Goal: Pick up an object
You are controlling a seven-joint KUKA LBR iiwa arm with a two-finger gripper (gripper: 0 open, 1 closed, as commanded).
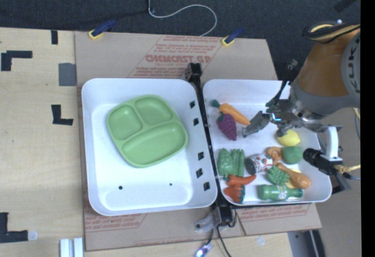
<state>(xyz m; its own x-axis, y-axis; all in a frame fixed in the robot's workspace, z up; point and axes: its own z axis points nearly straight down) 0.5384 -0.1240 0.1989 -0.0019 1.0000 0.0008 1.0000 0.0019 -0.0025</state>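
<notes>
Right bin [246, 87], shallow, white: holds a heap of small toy foods. Left bin [96, 133], same make: holds one green divided plate [147, 130] with three compartments, lying flat.

Contents of right bin, upper part: orange carrot [234, 113] with green top, lying aslant near the divider; purple grape bunch [227, 126] just below it, touching or nearly touching the carrot. Right side: yellow lemon [289, 138], with a green round fruit [292, 155] just below. Lower part: green leafy vegetable [231, 161]; small red-and-white can [259, 163] on its side; red pepper piece [236, 192] at the front edge; green bottle [280, 192] lying flat along the front wall; orange-brown pieces and a green sprig between them, too jumbled to name.

Jaws [262, 121]: dark two-finger set, reaching in from the right over the upper middle of the right bin. One finger tip points left toward the grapes. Spread of the fingers cannot be told; nothing is seen between them.

Relation: carrot and grapes lie left of the jaws, near but apart. Lemon lies just right of and below the jaws, beside the wrist.

Counter [35, 133]: wood-toned, with a cardboard sheet under both bins.
</notes>
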